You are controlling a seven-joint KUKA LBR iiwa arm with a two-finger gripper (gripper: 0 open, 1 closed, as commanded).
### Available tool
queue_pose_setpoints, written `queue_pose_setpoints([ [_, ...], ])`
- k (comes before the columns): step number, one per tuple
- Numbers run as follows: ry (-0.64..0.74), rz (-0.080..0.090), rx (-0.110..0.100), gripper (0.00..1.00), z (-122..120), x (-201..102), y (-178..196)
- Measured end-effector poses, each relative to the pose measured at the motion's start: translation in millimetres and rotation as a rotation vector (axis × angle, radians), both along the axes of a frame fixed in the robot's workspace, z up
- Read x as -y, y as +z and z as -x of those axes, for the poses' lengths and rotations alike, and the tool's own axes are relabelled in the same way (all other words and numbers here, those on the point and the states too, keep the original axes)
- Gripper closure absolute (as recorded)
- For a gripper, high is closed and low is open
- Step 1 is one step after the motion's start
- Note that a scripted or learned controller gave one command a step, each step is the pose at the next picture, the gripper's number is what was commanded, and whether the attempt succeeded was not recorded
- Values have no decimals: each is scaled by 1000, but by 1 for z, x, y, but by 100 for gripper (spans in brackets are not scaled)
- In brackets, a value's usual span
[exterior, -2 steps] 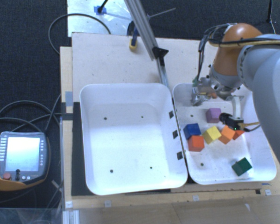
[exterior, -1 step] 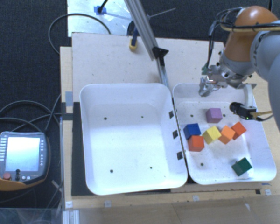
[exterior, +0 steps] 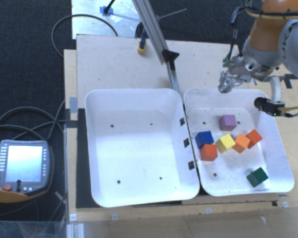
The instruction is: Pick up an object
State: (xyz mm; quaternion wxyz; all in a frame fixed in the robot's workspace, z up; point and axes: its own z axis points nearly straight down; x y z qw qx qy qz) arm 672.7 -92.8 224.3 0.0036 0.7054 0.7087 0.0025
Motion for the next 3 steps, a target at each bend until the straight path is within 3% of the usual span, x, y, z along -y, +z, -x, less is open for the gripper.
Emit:
queue_pose_setpoints([
  [2, 6, -3, -5, 100, -11, -106, 22],
  [3, 7, -4, -6, 100, -16, -168, 9],
])
